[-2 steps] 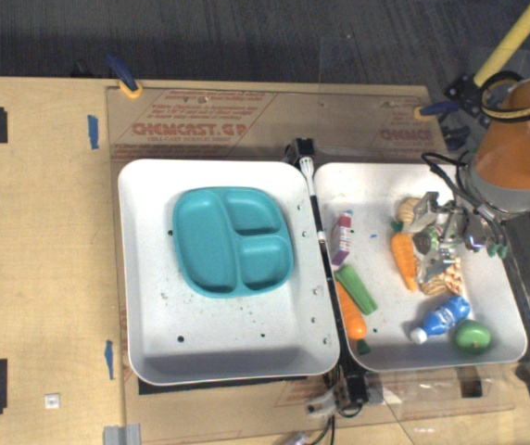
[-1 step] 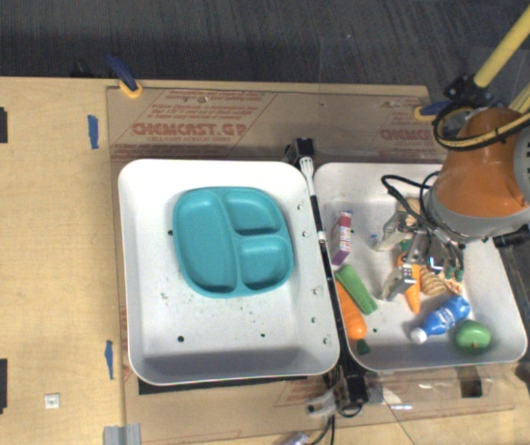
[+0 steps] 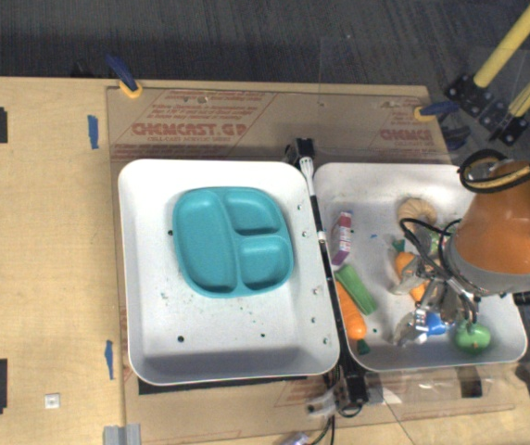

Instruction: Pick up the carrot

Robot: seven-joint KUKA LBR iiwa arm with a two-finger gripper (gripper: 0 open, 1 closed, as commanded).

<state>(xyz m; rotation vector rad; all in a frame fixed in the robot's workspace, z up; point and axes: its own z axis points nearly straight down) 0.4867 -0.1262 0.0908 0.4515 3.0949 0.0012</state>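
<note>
Orange-banded arm (image 3: 504, 232) stands highest over the right bin (image 3: 376, 176), reaching in from the right. Its wrist end (image 3: 435, 306) hangs low over the bin's middle, among black cables. Whether that end is spread wide or pinched narrow cannot be told, and nothing can be seen held in it.

Just below it lie a small blue thing (image 3: 434, 328) and a round green toy (image 3: 472, 338). Two small orange bits (image 3: 404, 265) sit just beside it on the left. A tan lump (image 3: 418, 209) rests further back.

Across the bin, well apart from the wrist, the carrot (image 3: 351, 316) lies along the left wall. A long green vegetable (image 3: 358, 290) touches its upper end, and a pink tube (image 3: 343, 235) lies beyond that. The carrot probably rests against the wall, so a grasp there looks cramped, and the arm would have to move left first.

Beyond, the left bin (image 3: 140, 258) carries a teal divided plate (image 3: 234, 241), both on the cardboard-covered surface (image 3: 43, 248).
</note>
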